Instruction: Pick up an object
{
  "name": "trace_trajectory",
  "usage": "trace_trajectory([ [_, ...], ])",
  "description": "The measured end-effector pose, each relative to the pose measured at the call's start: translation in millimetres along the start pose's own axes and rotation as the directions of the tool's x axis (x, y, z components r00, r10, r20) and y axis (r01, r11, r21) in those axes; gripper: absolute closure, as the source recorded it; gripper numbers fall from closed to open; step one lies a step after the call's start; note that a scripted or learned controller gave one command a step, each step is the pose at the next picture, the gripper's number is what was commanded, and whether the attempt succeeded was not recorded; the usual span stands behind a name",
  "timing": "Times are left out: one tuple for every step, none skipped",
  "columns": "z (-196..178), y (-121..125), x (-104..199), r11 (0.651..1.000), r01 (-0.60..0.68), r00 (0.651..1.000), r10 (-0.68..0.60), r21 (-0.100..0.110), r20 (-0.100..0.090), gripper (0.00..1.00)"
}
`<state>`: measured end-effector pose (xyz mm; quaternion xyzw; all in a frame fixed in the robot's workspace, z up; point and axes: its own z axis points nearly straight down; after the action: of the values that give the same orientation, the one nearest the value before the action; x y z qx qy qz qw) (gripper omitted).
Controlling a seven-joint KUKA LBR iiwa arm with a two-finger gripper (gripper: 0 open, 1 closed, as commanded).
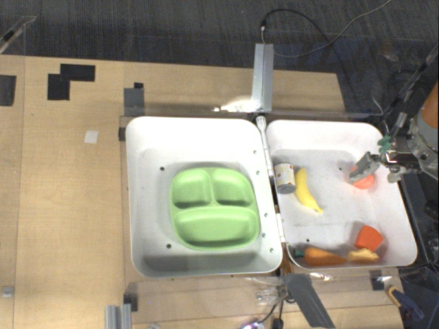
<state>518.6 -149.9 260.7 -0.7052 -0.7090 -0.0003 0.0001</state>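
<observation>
camera view looks down on a wooden desk point(62, 204) that bears two shallow white bins side by side. left bin point(147, 149) holds a green divided plate point(214, 208) lying flat in its middle, three compartments showing, nearer the bin's front edge than its back. right bin point(322, 142) holds the loose things: a small can point(284, 177) lying near the bin's left wall, a yellow banana point(306, 191) just beside it and slanting toward the bin's middle, an orange block point(369, 238) near the front right corner, a carrot point(324, 256) along the front wall, and a pale yellowish piece point(364, 255) just right of the carrot, below the block. a small salmon-pink object point(365, 179) sits close to the right wall of this bin. the gripper point(363, 166) reaches in over the right wall, its grey fingers point(361, 164) low over the pink object and touching or nearly touching its top; i cannot tell whether they are spread or closed, nor whether the pink object lies between them. the arm point(418, 142) with its orange band shows at the right edge of the desk.
</observation>
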Motion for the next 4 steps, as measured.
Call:
trace_trajectory([
  [-34.8, 1.8, 28.8, 0.979, -0.204, 0.979, 0.204, -0.003, 0.0, 0.0],
  [138.6, 46.0, 58.4, 0.998, -0.067, 0.998, 0.067, 0.001, 0.002, 0.0],
  [169.7, 41.0, 63.3, 0.982, 0.188, 0.982, -0.188, -0.015, 0.008, 0.0],
  [167.0, 18.6, 51.6, 0.985, 0.175, 0.985, -0.175, 0.0, -0.001, 0.0],
])
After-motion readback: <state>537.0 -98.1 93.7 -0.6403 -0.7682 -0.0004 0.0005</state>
